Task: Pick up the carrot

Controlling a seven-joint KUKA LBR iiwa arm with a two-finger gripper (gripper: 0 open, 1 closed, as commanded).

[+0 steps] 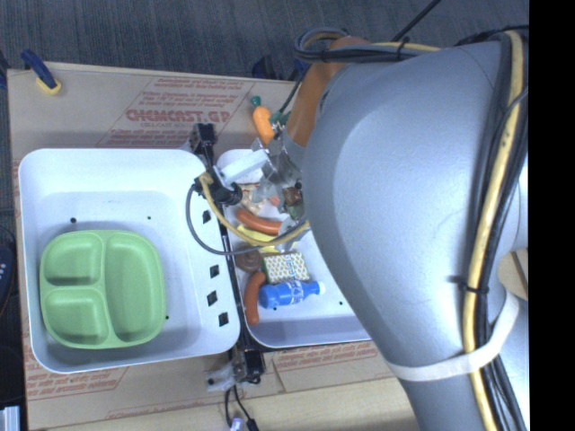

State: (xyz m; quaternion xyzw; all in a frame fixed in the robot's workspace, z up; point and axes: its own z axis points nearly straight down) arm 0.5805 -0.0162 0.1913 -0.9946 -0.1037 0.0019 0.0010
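The claw (269, 164) hung over the far left part of the right bin (305, 330), close against the wall it shares with the left bin; whether it was open or shut could not be told, since cables and the grey arm (404, 205) crowded over it. Just beyond it, toward the far side, the carrot (261, 124) stood out past the bin's far rim, orange with a green tip, seemingly raised near the wrist, though nothing showed it gripped. Nearer, below the claw, lay an orange sausage-like piece (258, 222), then a pale patterned sponge (286, 265), a blue bottle (289, 294) on its side and a reddish-brown piece (252, 296) against the left wall. To the left, well apart, the left bin (108, 173) held 1 green divided plate (102, 287) with 3 compartments. Both bins sat on brown cardboard (135, 106), and a blue and yellow clamp (40, 70) lay at its far left corner.
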